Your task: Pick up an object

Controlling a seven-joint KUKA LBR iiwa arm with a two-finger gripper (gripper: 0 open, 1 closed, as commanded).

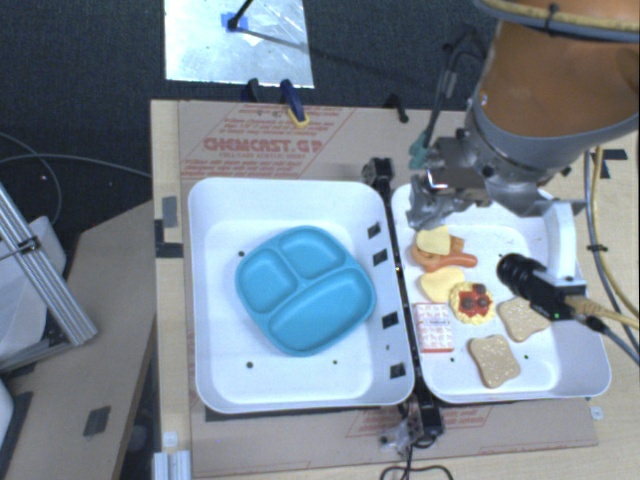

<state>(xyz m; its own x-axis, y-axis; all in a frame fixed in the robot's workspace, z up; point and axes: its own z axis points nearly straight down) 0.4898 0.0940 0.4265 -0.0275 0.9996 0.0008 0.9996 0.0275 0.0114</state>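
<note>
**Bench with two bins: nothing lifted yet**

Brown board covers the bench (260, 133), and on it two shallow white bins sit side by side. The left white bin (215, 298) holds one blue plastic plate with three compartments (305, 290). The right white bin (580, 368) holds the small toy foods.

The grey metal gripper (432, 206) hangs over the far left corner of the right bin, just above a flat yellow toy piece (433, 241) that lies on an orange toy hot dog (445, 259). From this slant I cannot tell whether the claw is released or clenched, and nothing shows in its grasp.

Nearer the camera lie a pale yellow toy wedge (437, 285), a round yellow toy pizza with red toppings (472, 302), a white card with red print (433, 327) and two tan toy toast slices (494, 359).

By my reading, the approach is made, while the grasp and the lift are still to do. The yellow piece looks the likeliest target.
</note>
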